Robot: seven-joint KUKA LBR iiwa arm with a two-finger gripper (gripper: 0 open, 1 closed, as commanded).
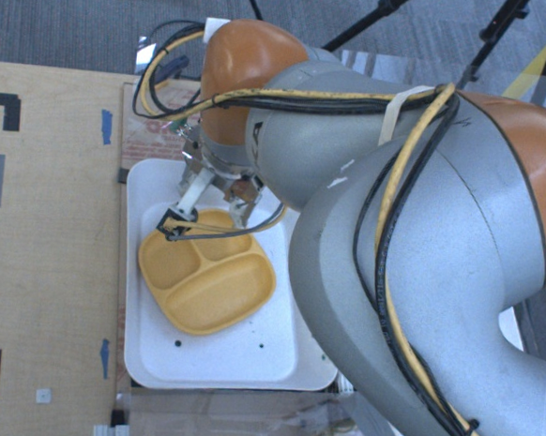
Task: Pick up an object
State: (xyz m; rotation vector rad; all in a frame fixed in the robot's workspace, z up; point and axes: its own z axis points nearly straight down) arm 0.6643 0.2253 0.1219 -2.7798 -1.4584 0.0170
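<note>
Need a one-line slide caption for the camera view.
KUKA arm's gripper reaches down to the rim of a yellow divided plate lying in a white bin.

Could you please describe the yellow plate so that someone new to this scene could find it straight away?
Start at the shallow white bin under the big grey arm. In its upper left part lies the yellow plate, with the gripper at its upper left rim. It alone is yellow there, and ridges divide it into compartments.
</note>
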